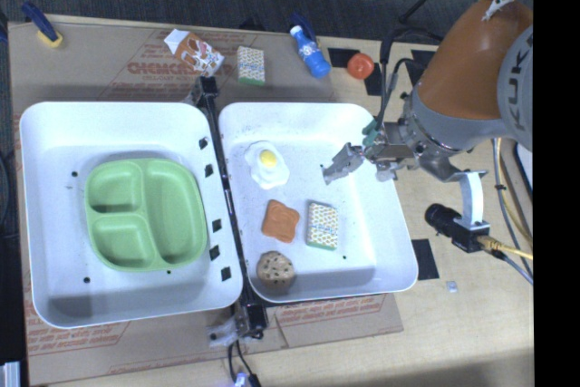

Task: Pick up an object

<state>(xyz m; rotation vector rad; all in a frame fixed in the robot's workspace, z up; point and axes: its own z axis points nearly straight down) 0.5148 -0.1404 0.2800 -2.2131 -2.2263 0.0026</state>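
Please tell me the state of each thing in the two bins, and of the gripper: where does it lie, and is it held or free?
Green tray: flat in the left bin, compartments bare.
Fried egg: flat in the right bin, free.
Toast: flat, free, beside the patterned packet.
Patterned packet: flat, free.
Cookie: at the near wall, free.
Gripper: over the right bin, holding nothing that shows.

I work at a lab bench (471, 322): two white bins (54, 131) on cardboard, cables, toy food (268, 164).
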